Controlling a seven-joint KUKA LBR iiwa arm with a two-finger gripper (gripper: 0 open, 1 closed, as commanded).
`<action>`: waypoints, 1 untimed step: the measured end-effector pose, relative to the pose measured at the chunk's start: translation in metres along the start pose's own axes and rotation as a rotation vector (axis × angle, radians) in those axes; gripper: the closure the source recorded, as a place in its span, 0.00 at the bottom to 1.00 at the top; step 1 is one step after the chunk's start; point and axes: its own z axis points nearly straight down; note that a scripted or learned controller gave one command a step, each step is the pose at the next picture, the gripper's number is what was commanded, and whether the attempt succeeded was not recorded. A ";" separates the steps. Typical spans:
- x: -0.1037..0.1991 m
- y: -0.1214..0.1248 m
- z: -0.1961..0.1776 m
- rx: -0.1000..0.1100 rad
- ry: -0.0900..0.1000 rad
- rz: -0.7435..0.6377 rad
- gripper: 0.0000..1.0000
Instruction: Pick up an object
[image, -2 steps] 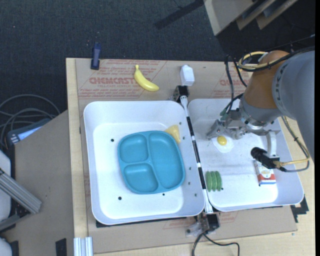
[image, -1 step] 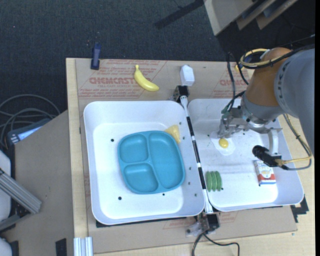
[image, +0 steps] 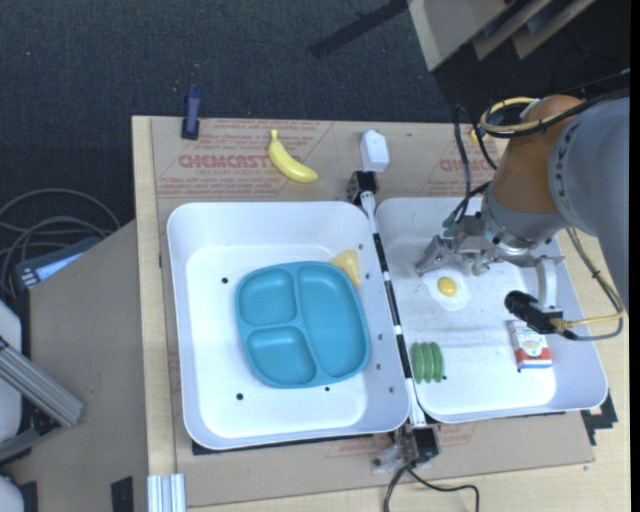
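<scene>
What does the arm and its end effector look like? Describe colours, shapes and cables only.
The arm is a thick, rounded grey body with a broad orange band above the wrist. Below the band sits a metallic grey end effector with slim grey parts. A yellow cable loops near the orange band, dark cables run alongside it, and a black fitting with a thin yellow wire hangs to one side.

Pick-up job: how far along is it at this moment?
Done: the arm has reached into the right bin, and the gripper sits just above the fried egg toy. In hand: nothing visibly; the egg, the green pod and the small carton all lie on the bin floor. Left: grasp one object and lift it.
</scene>
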 end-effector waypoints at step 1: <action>-0.003 -0.022 0.011 0.002 0.001 0.001 0.00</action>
